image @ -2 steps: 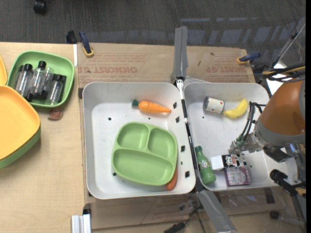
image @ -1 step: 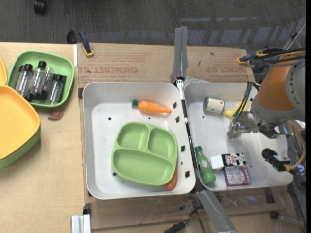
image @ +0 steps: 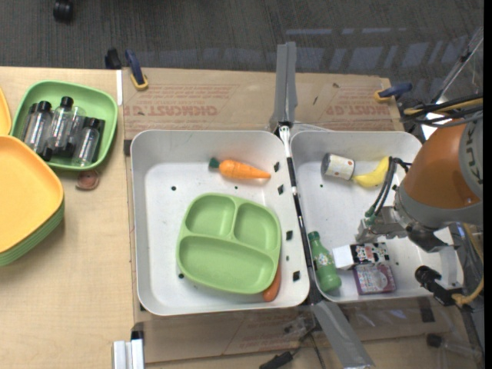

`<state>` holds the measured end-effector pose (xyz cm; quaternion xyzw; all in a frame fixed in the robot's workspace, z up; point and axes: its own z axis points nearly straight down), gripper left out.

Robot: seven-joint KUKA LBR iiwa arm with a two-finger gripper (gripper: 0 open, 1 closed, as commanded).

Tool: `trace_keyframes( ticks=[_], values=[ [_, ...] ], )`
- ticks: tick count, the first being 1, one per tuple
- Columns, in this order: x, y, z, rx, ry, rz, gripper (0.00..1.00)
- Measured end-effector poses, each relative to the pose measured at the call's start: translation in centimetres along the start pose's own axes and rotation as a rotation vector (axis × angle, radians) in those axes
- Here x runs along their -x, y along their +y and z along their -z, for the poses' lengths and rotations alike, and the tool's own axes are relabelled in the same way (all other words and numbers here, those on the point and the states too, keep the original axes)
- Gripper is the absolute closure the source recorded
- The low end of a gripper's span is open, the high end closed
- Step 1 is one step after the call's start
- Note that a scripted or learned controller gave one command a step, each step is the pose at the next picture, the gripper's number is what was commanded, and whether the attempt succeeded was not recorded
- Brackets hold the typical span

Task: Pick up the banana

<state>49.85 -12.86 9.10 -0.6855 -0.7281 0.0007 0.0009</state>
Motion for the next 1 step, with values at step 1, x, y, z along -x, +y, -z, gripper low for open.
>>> trace_keyframes(
  ticks=[1],
  values=[
    [3.09, 6.11, 0.64, 0.001, -0.002, 0.029, 1.0]
  ],
)
